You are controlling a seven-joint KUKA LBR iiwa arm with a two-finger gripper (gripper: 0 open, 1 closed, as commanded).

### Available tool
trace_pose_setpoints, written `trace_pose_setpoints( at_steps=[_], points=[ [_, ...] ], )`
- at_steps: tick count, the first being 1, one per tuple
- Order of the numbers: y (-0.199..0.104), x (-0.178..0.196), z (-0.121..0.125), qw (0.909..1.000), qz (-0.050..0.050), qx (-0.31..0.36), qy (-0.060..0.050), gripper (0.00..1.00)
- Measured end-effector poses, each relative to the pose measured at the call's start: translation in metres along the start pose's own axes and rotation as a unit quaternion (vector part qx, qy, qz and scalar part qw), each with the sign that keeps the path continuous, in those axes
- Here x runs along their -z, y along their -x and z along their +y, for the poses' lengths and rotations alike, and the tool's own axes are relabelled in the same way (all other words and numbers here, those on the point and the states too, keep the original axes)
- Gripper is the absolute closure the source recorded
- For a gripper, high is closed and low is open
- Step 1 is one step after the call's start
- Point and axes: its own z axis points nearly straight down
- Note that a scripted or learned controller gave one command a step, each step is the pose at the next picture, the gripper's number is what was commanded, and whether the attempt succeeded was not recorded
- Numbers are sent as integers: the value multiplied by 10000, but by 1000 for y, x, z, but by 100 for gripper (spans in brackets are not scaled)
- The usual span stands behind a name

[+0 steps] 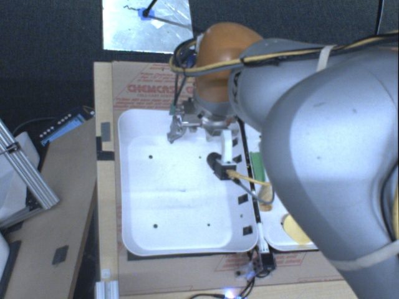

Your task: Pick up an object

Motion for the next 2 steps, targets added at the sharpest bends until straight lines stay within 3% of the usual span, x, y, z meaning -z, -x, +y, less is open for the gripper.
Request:
trace_pose_setpoints(
  at_steps=[1, 2],
  points=[
    [-79, -59, 14, 10000, 0, 11, -22, 0],
    [-83, 15, 20, 10000, 2, -14, 17, 0]
  ],
)
